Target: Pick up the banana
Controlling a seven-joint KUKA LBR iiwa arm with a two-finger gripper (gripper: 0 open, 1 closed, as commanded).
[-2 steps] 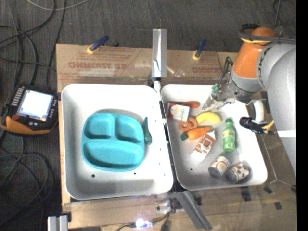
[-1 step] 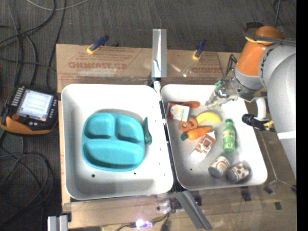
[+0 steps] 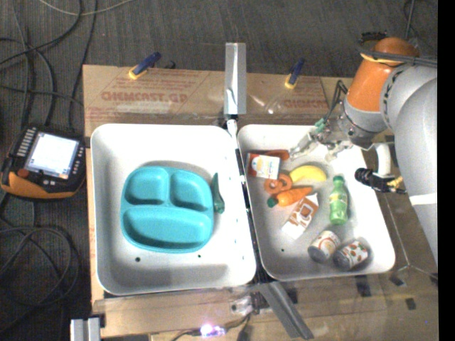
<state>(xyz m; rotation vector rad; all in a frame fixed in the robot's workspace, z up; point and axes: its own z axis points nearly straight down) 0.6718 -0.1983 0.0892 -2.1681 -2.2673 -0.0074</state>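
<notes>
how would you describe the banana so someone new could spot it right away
Look in the right-hand white bin, in its upper half, just below the pincer. The banana lies there above the carrot and left of the green bottle. It is the only plain yellow, curved thing in the bin.

Banana [image 3: 308, 172] in right bin [image 3: 380, 251], btwn carton [image 3: 265, 166] & bottle [image 3: 338, 199].

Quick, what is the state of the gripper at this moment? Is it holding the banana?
Gripper: above the banana in the right bin, not holding it; open or shut cannot be told.
</notes>
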